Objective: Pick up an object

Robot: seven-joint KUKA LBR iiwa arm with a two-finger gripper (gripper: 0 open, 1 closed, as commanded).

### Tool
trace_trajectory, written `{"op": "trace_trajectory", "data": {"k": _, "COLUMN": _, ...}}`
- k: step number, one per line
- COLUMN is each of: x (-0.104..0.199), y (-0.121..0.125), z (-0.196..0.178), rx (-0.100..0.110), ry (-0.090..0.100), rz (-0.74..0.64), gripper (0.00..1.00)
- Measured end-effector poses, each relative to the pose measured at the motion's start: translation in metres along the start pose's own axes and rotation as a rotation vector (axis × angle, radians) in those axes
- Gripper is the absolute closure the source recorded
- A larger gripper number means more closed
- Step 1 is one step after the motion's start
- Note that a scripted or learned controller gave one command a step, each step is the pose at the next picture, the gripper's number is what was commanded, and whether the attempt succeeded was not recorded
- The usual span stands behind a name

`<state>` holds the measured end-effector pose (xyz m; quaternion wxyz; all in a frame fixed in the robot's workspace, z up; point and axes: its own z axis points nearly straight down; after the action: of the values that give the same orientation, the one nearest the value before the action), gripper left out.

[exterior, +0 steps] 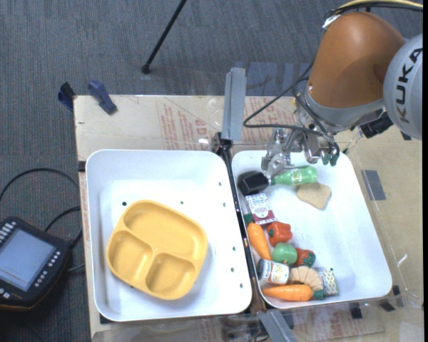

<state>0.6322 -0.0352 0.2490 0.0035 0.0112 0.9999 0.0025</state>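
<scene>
Left white bin [100, 191] has a yellow divided tray [157, 248] sitting in it, three compartments, tilted a bit toward 5 o'clock. Both bins sit on a brown bench top [150, 123] with some red print on it. Out at 9 o'clock on the grey carpet [71, 34] there's a teach pendant [21, 262] with a dark screen, black cable [36, 184] looping up from it. At 11 o'clock, a blue clamp [100, 97] is on the bench corner. A thin black tripod leg [167, 27] slants across the carpet around 12 o'clock.
</scene>
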Motion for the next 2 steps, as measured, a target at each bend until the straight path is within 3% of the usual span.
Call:
{"op": "trace_trajectory", "data": {"k": 1, "x": -0.005, "y": 0.03, "z": 0.017, "rx": 0.003, "ry": 0.007, "rz": -0.066, "gripper": 1.0}}
{"op": "trace_trajectory", "data": {"k": 2, "x": -0.01, "y": 0.083, "z": 0.025, "rx": 0.002, "ry": 0.005, "rz": -0.131, "gripper": 1.0}}
